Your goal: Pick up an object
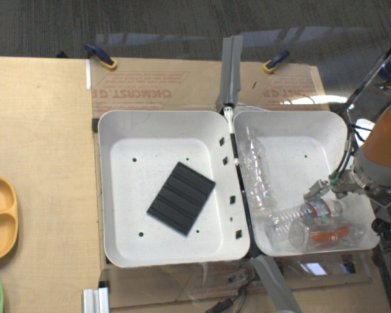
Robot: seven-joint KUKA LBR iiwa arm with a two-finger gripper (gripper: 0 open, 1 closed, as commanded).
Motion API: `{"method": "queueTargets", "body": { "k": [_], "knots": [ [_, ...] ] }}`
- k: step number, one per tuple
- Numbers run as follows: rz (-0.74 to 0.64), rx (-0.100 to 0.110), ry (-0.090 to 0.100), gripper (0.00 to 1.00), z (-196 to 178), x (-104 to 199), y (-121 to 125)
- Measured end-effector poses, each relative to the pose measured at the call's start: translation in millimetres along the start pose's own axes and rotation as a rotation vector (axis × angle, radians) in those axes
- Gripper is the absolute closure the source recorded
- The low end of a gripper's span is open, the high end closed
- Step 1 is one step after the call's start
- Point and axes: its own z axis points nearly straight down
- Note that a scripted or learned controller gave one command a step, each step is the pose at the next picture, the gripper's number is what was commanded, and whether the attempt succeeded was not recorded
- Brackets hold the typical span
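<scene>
The claw (319, 191) is low in the right bin (293, 119), near that bin's right wall, at the end of the grey arm (371, 168) with its orange band. Whether its fingers are spread or closed cannot be told from this view, nor whether anything sits between them. Just below the claw, touching or nearly so, lies a clear plastic bottle (306, 217) on its side, and beside that, toward the bin's near wall, a small orange-red object (326, 237). To the claw's left a crumpled clear plastic piece (254, 171) runs along the bin's left side. Further left, across the divide, the left bin (117, 175) holds a black ribbed rectangular block (181, 197), lying flat and turned at an angle. Far left on the bench (39, 142) sits a yellow tray (0, 217).
</scene>
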Motion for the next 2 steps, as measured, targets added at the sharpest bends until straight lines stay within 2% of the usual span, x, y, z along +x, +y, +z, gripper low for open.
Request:
{"method": "queueTargets", "body": {
  "k": [1,2],
  "knots": [
    [-0.066,0.004,0.003,0.00,9.4,43.9,-23.3],
    [-0.064,0.003,0.001,1.00,0.6,43.2,-22.5]
  ]
}}
